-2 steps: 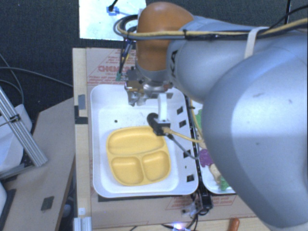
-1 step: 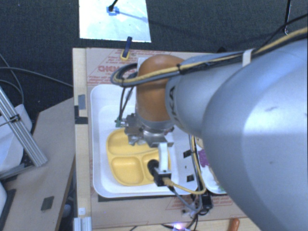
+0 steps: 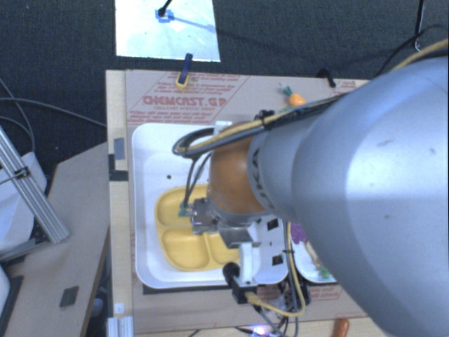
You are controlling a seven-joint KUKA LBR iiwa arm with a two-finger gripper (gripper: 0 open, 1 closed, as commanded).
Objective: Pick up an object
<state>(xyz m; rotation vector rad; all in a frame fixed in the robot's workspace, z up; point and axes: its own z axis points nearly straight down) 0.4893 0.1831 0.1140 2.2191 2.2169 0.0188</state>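
Item: claw (image 3: 200, 215), carried on the grey arm (image 3: 351, 188) with its orange band just above; it hangs low over the near-centre of a white bin (image 3: 144, 188). Whether the claw is spread, pressed together or pinching anything cannot be told, as the wrist hides its tip. Item: yellow divided tray (image 3: 175, 248), lying flat on the bin floor directly beneath the claw and reaching out from under it toward the view's left and lower edge; contact between the two cannot be told. Item: second white bin (image 3: 309, 269), just beside the claw toward the view's right, mostly hidden by the arm, with a purple item (image 3: 298, 232) in it. Item: brown board (image 3: 189, 100) printed CHEMCAST, under both bins. Item: small orange item (image 3: 297, 100), on the board well beyond the claw, toward the upper right. Item: blue-and-yellow clip (image 3: 184, 72), at the board's far edge, well apart from the claw.
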